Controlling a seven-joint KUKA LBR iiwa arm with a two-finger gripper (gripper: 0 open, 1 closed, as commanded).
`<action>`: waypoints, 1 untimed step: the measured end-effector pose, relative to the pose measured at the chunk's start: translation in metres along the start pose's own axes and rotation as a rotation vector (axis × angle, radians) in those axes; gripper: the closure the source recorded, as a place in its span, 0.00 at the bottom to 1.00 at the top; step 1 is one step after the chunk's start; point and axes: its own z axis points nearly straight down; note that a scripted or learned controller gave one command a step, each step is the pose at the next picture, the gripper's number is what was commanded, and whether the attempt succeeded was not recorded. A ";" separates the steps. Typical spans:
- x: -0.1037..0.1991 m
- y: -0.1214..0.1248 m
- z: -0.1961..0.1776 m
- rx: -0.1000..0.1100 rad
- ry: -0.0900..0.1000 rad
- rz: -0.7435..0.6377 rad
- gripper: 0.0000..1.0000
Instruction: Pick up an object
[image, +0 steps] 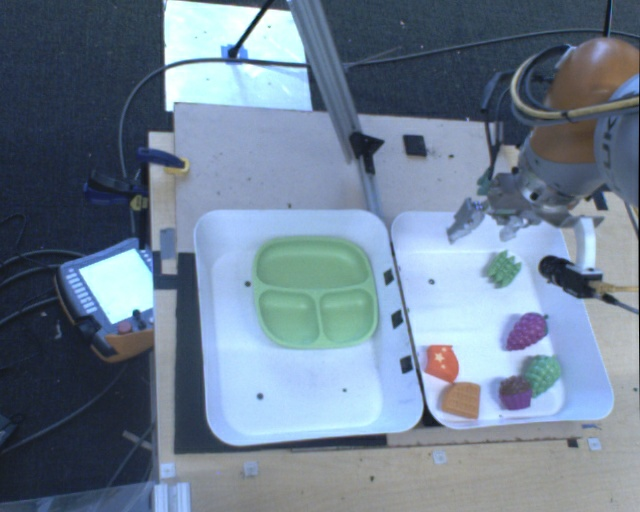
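Tool (488, 222) open, empty | green toy (502, 268) just below-right, apart

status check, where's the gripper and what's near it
Gripper open, holding nothing, over right bin's far edge. Nearest: small green toy. Nothing in the way.

Left bin (225, 400): your divided plate (316, 291) lies in it, toward the back.
Right bin (440, 250): your six toy foods (528, 330) sit along its right and front.
Hand (487, 222): above the right bin's back edge.

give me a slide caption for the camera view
Open gripper above right bin of toy food; green divided plate in left bin.
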 end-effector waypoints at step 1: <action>0.003 -0.008 0.045 0.003 0.000 0.002 0.00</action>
